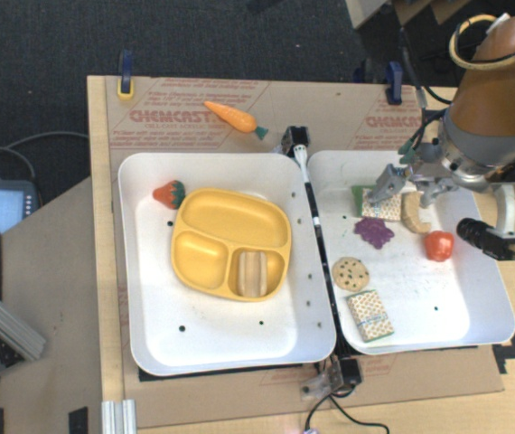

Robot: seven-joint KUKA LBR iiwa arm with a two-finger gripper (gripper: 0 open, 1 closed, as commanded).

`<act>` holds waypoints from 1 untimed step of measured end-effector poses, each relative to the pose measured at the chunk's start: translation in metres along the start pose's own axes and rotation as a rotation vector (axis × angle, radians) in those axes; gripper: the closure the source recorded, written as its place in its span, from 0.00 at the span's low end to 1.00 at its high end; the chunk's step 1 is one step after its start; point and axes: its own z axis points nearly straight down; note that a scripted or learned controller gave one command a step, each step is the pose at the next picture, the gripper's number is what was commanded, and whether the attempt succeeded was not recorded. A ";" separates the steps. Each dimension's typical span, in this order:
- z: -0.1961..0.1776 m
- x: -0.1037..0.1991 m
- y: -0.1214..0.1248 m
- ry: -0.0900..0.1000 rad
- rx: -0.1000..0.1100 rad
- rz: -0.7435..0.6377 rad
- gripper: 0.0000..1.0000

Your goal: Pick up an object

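Poised low over the far end of the right shallow white bin (488, 328), the grey metal hand (408, 191) — fingers spread, nothing between them. Beneath and just beside: a pale checkered wafer (385, 208), a curved beige bread-like piece (412, 215), a knobbly purple grape cluster (374, 231), a glossy red tomato (438, 245). Seemingly mid-approach; next needed — a final drop and a closing onto one piece.

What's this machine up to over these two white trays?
A robot arm reaches into the right bin, its gripper low over toy food near the back: a checkered piece, purple grapes and a red tomato. It's trying to pick something up. The left bin holds a yellow divided plate.
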 end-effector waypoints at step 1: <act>0.111 -0.045 0.004 -0.001 0.006 0.004 0.00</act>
